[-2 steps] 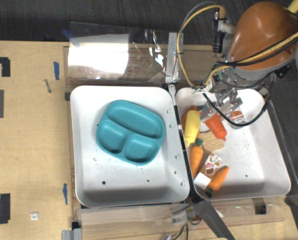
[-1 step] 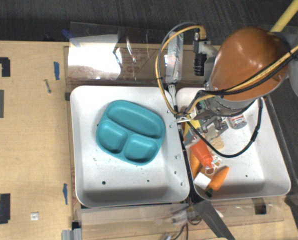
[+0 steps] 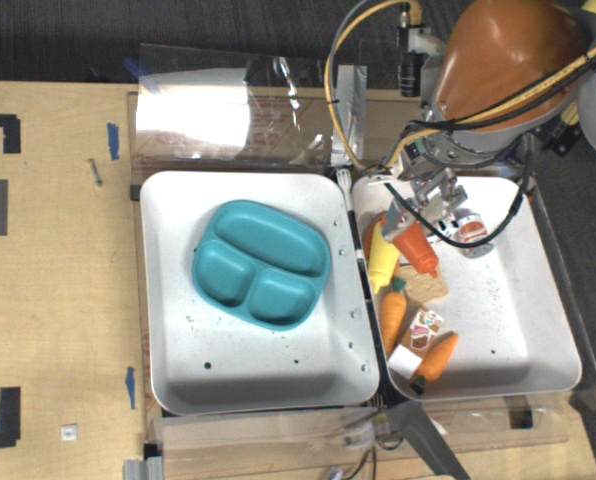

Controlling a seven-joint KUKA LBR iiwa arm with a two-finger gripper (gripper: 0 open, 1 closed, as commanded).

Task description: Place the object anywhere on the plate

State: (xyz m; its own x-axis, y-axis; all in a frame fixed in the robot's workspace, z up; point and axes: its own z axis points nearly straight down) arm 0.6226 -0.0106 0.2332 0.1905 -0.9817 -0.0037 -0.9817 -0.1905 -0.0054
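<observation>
A teal plate (image 3: 261, 262) with three compartments lies in the left white bin (image 3: 168, 368). Several toy foods are piled along the left side of the right bin (image 3: 523, 338): a yellow piece (image 3: 383, 256), a red-orange bottle (image 3: 416, 247), a tan cookie (image 3: 426, 287), two carrots (image 3: 392, 318) (image 3: 437, 356) and a small printed box (image 3: 425, 328). My gripper (image 3: 433, 206) hangs over the back of the right bin, just above the red-orange bottle. Nothing visibly hangs from it.
A small can with a red label (image 3: 470, 231) lies to the right of the gripper. A white block (image 3: 405, 361) sits at the right bin's front left corner. Cables loop above the bins, and a clear sheet (image 3: 238, 118) lies behind the left bin.
</observation>
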